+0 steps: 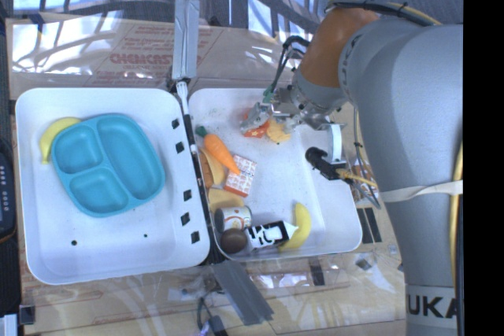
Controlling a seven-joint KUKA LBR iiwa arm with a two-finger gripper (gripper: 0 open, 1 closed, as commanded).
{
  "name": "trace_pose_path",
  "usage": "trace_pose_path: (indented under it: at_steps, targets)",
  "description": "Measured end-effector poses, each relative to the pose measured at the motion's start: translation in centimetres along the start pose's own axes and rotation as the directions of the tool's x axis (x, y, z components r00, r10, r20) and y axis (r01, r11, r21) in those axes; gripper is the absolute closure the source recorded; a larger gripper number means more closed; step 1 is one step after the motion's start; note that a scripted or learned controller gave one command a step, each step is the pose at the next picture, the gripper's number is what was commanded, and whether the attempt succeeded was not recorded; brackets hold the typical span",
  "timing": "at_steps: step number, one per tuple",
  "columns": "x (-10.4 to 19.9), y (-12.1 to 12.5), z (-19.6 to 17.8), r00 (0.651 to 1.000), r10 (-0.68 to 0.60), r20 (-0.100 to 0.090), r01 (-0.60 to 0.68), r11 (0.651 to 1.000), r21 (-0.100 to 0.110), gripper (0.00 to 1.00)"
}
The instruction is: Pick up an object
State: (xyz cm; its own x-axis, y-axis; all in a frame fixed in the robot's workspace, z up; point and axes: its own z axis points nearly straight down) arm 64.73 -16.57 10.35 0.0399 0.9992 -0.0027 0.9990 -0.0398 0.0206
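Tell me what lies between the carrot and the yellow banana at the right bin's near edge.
In the camera view, a small red-and-white box lies just beside the carrot; past it, bare white bin floor runs to the banana.

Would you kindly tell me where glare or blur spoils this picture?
Camera view: bright window glare streaks the clear plastic sheet behind the bins; the two-finger gripper and the orange-and-yellow items beneath it look smeared; the blue divided plate reads sharply.
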Motion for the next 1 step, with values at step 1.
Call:
trace_pose_path:
  at_steps: [1]
  targets:
    - [0.17,0.26,-1.36,1.0,-0.006,-0.001,0.006,1.0,-0.005,1.0]
